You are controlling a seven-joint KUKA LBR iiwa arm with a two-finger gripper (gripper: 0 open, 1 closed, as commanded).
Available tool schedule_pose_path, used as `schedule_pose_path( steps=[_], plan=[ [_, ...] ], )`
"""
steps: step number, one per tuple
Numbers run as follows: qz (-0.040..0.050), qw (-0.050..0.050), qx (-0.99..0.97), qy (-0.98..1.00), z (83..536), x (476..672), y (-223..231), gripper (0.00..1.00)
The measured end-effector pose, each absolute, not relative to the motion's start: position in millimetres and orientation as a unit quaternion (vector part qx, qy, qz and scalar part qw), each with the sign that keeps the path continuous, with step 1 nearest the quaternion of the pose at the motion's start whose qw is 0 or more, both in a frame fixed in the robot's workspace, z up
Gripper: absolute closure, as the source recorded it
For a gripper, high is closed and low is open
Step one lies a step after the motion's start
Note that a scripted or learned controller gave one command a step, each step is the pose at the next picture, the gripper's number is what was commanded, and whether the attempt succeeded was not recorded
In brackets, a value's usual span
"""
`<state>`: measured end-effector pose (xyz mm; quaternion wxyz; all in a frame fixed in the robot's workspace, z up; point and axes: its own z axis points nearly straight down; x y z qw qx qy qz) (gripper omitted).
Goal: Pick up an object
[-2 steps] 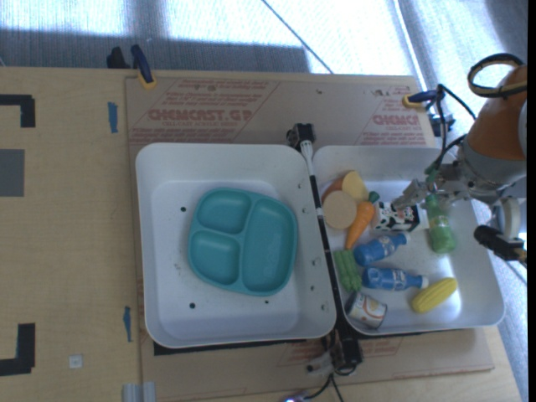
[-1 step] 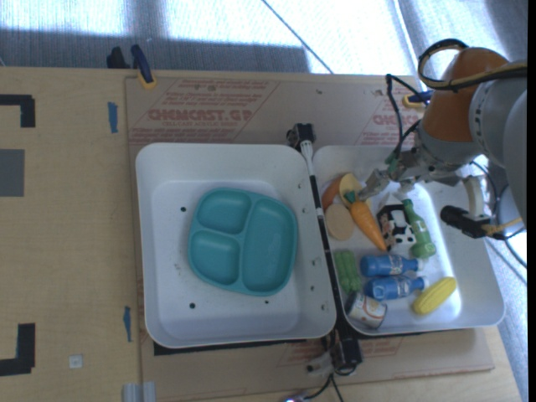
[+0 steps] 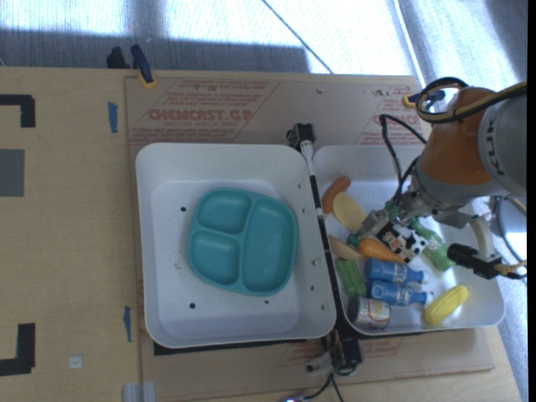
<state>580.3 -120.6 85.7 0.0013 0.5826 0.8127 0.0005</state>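
Objects for picking lie crowded in the right bin, and I see the carrot, orange with a green tip, just beside and a little below-left of my gripper. The gripper sits low over the pile, and I cannot tell whether anything is between its parts or how it stands, since the wrist hides it. A black-and-white patterned piece lies directly under the gripper, touching the carrot's right end. Up-left of the gripper are a red sausage shape and a pale yellow piece, near the bin's left wall. Below the carrot, two blue bottles lie side by side on their sides, with a green item at their left and a small can against the front wall. A yellow corn cob rests near the front right corner, well apart from the gripper. The right bin offers little bare floor; its far end, above the sausage, is the most open part. The left bin holds a teal divided plate at its middle, with bare white floor around it. The arm enters from the right, cables looping over it.
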Motion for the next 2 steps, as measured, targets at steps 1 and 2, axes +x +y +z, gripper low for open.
schedule_pose_path(
  steps=[1,2],
  plan=[
    [0.0018,0.003,0.583,0.813,97,581.8,-120,1.0],
    [0.0001,-0.001,0.596,0.803,185,507.5,-67,1.0]
  ],
)
